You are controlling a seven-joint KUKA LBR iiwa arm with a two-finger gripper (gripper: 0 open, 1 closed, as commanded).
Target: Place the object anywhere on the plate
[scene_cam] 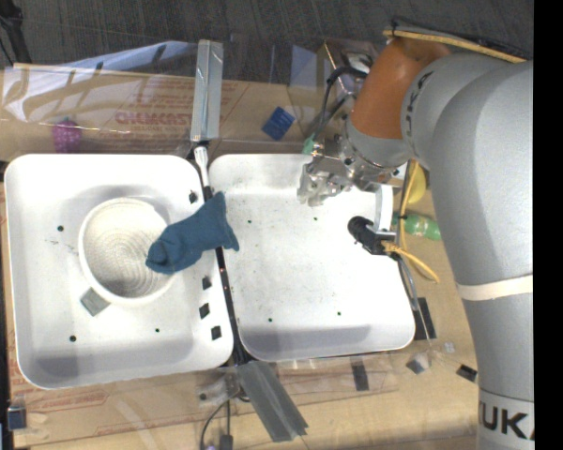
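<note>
A dark blue cloth (192, 237) drapes the white, ring-ribbed plate (117, 251); beside the plate lies a small, seemingly grey block (93, 301).

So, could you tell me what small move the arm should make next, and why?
Probably a short travel left, to bring the tool above the blue cloth. The tool sits over the far edge of the right bin, apart from the cloth, which lies partly on the plate in the left bin and partly draped over the divider between bins.
</note>
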